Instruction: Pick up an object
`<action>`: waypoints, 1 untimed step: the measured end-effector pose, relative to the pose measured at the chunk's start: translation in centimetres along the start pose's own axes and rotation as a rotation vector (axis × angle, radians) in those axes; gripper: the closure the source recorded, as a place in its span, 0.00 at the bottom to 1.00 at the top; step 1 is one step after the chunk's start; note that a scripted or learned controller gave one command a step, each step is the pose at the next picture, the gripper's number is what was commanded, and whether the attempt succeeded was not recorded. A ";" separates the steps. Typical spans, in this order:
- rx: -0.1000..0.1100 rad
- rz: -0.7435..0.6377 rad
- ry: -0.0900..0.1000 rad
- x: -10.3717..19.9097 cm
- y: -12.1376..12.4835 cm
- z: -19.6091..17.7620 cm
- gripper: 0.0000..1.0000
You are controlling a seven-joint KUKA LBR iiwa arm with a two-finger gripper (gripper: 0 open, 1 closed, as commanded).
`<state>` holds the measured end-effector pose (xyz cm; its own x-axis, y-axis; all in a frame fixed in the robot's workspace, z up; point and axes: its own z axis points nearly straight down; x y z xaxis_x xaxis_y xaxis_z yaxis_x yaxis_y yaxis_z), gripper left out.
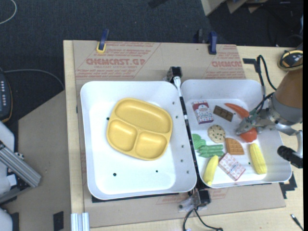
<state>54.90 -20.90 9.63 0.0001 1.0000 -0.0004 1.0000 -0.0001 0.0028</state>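
So the left bin (96, 143) has just a yellow divided plate (138, 128) sitting in the middle, three compartments, tilted a bit on the diagonal; the right bin (216, 86) is where all the toy food is.

Rundown of that bin: a small red-and-white carton (202, 112) near the upper left; a brown chocolate bar (223, 112) just to its right; an orange-red chili pepper (237, 109) lying beside the bar, pointing toward the arm; a chocolate-chip cookie (216, 133) in the middle; a waffle-looking square (234, 146) below and to the right of the cookie; green pea pods (207, 148) along the left wall; a yellow banana (211, 169) at the bottom left; a pink-checked packet (232, 166) next to it, touching or nearly so; a corn cob (258, 158) at the bottom right.

The arm comes in from the right; the gripper (247, 126) is down low in the bin right over a red tomato (249, 135), which pokes out just below the metal tips; it looks like contact or very close, but I honestly can't tell how the jaws stand, since the tips blur into a grey clump; can't say it's holding anything either.

Two clamps, one yellow (101, 44) and one blue (211, 42), sit on the far edge of the cardboard-covered bench (144, 61).
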 end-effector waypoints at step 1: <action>-0.003 0.000 -0.002 -0.2 0.0 -4.3 1.00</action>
<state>54.90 -21.08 13.93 0.0001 1.0000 -0.0029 1.0000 -0.0001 0.0057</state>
